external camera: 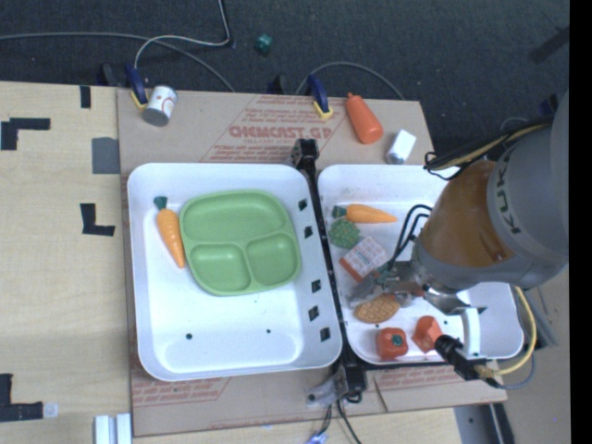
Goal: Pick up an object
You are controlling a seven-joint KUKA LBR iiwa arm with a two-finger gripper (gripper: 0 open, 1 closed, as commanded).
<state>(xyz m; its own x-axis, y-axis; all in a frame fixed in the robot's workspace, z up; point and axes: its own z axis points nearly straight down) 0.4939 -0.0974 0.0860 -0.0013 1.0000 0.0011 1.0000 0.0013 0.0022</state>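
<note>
The right bin (504, 340) holds several toy foods: an orange carrot (370, 215), a green broccoli piece (345, 233), a pink-and-white packet (363, 256), a brown oval cookie (376, 310), a red tomato (391, 342) and a red chunk (426, 331). My gripper (387, 282) hangs low over the middle of this bin, just right of the packet and right above the cookie. The orange wrist band and grey arm hide the bin's right-hand middle.
In the left bin (222, 345) lie a green divided plate (240, 241) and a second carrot (169, 235). Behind the bins on the cardboard are an orange toy (363, 118), a white cube (400, 146), a small can (160, 104) and two blue clamps.
</note>
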